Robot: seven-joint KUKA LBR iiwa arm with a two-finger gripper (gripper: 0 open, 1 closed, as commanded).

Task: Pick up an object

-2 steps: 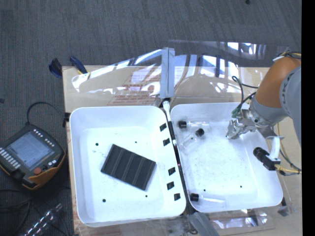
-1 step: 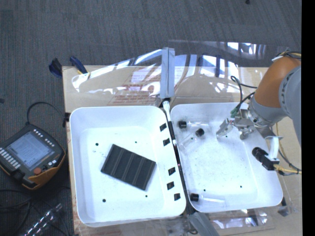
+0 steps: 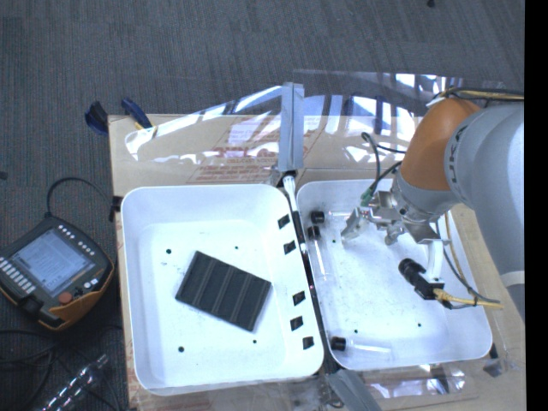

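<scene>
Inside left bin [image 3: 137, 221], dark ribbed slab [image 3: 223, 290] lies flat, long axis running upper-left to lower-right; gripper [image 3: 373, 226] right of slab, finger state unclear.

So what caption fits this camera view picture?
Robot gripper hovers over the right bin; a dark ridged slab lies in the left bin.

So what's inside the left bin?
The left bin holds one dark ribbed rectangular slab, lying flat and slightly askew near the middle, plus a few small dark specks on the floor. Whatever lies beneath the slab is covered and cannot be seen.
</scene>
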